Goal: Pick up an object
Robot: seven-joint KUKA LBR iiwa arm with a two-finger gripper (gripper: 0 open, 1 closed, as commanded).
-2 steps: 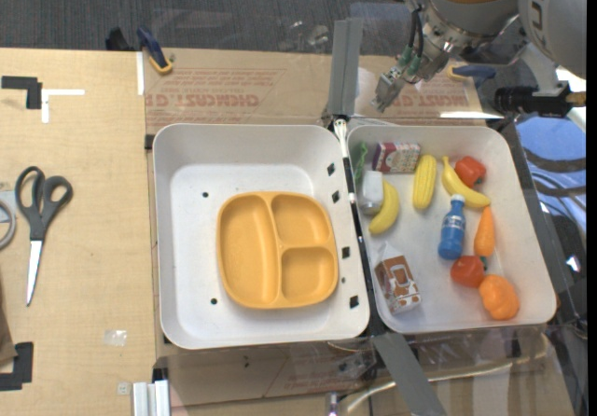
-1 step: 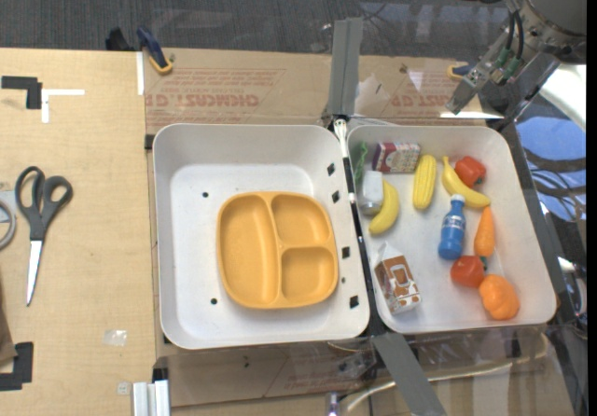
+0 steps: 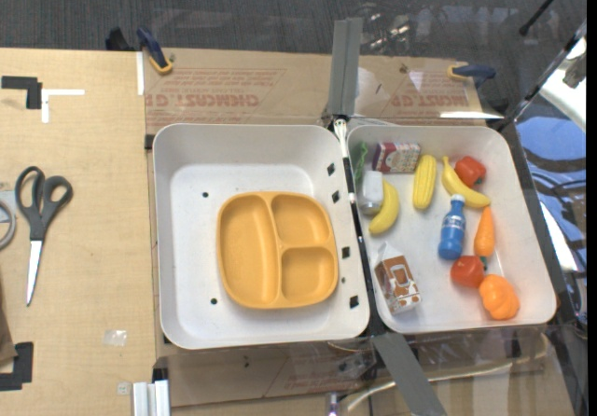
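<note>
Seen from above the bench, 2 shallow white bins sit side by side on printed cardboard (image 3: 233, 88). The left bin (image 3: 177, 218) holds 1 yellow divided plate (image 3: 278, 249) with 3 compartments, lying flat near the bin's centre.

The right bin (image 3: 522, 218) holds the objects on offer for picking. At its 12 o'clock lies a small red-and-white box (image 3: 396, 158), with an ear of corn (image 3: 424, 182) just below it. At 10 o'clock a white item (image 3: 372, 188) touches a banana (image 3: 385, 209) that curves down toward 9 o'clock. A second banana (image 3: 464, 186) lies at about 1 o'clock, touching a red vegetable (image 3: 471, 170). A blue bottle (image 3: 451, 228) lies near the centre, with a carrot (image 3: 484, 232) just beside it at 3 o'clock. A red fruit (image 3: 467, 270) sits at 5 o'clock, close to an orange fruit (image 3: 499, 298) in the near corner. A brown-and-white carton (image 3: 397, 284) lies tilted at 7 o'clock, against the bin's left wall.

From this vantage it cannot be told whether the gripper is open, closed or gripping anything.

At the view's 9 o'clock, grey-handled scissors (image 3: 37, 209) lie on the wooden benchtop (image 3: 84, 153), well apart from both bins. 2 blue clamps (image 3: 154, 48) (image 3: 476, 73) pin the cardboard's far edge at 11 and 1 o'clock.
</note>
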